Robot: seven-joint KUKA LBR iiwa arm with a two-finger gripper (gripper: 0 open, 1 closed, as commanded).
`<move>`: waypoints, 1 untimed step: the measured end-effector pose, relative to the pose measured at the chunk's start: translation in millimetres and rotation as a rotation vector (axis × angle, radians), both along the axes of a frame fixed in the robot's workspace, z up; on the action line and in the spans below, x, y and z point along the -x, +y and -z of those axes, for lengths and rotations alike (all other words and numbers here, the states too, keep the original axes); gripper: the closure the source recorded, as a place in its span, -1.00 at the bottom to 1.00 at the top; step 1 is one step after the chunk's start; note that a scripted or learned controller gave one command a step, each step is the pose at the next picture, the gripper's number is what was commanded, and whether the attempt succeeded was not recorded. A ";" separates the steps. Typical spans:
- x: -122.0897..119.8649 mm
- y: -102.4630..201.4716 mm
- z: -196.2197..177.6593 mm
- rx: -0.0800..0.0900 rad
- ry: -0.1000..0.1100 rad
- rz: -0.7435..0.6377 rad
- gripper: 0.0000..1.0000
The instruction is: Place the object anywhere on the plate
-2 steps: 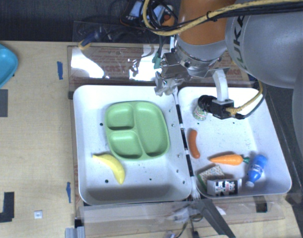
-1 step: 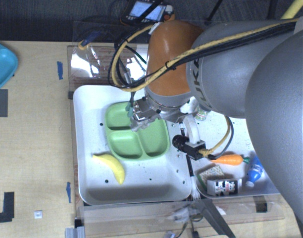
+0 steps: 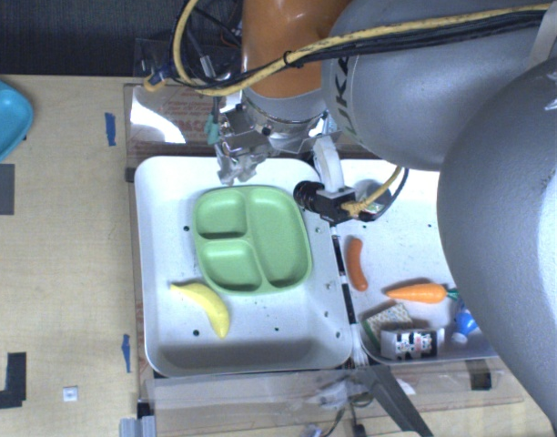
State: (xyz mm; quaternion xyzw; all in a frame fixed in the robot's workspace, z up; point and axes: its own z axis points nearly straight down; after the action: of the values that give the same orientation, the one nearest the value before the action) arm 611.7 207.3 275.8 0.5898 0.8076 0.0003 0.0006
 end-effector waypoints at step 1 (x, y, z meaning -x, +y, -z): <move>-48.8 -2.8 -76.9 0.000 -0.001 0.197 1.00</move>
State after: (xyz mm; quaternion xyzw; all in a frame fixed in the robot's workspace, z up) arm 660.5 204.5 352.7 0.6661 0.7458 0.0004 0.0010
